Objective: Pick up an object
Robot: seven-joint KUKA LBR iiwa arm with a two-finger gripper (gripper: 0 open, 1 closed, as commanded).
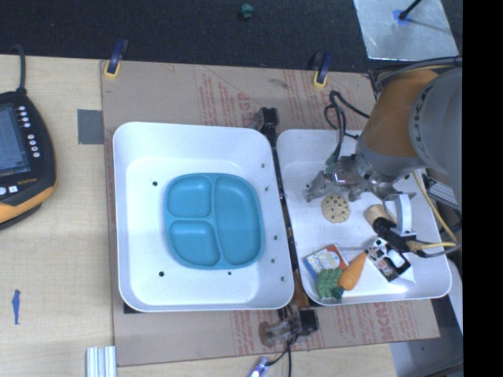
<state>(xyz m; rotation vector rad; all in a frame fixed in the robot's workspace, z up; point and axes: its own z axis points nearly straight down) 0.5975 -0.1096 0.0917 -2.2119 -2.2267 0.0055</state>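
While the gripper [334,181] hangs low just above the cookie [335,207], nothing looks lifted; whether it is parted or closed, I cannot tell.

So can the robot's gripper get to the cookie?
Probably yes. The gripper hangs just above the cookie in the right bin, and nothing lies on top of it; the carrot sits further off.

Wooden bench [55,289] covered by brown cardboard sheet [196,93]; bearing two white bins [130,210] side by side; teach pendant [20,155] at left.
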